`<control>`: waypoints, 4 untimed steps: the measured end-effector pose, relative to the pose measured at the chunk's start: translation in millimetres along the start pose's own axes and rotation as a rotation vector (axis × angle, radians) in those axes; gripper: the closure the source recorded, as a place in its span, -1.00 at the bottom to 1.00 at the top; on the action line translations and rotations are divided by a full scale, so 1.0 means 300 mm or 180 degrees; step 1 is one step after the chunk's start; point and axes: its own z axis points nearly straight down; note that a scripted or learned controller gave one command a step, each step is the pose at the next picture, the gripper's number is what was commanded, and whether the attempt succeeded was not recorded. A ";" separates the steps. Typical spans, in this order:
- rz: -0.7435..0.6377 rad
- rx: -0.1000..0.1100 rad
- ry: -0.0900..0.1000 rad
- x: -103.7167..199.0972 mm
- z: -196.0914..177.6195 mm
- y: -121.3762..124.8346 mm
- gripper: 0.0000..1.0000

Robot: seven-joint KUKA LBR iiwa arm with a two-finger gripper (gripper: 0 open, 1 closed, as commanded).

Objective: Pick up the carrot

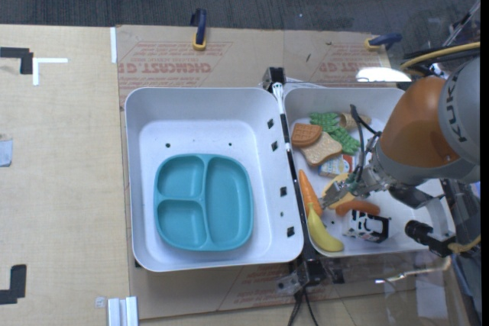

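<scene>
Carrot [308, 193], toy, lay in right bin [397, 244]
Looked light, rigid, slick; best gripped mid-length; hand [344, 191] state could not be told

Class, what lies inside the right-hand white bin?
The right bin holds a carrot, a banana, bread, a waffle and green leaves. The arm covers its far right part.

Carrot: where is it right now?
The carrot lies in the right bin, along its left wall, just above the banana and below the waffle; the gripper is close on its right.
</scene>
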 end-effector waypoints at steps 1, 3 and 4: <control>0.0017 -0.0017 -0.0004 -0.005 -0.035 0.010 1.00; 0.0030 -0.0020 -0.0010 -0.011 -0.060 0.015 1.00; 0.0031 -0.0019 -0.0009 -0.011 -0.060 0.015 -1.00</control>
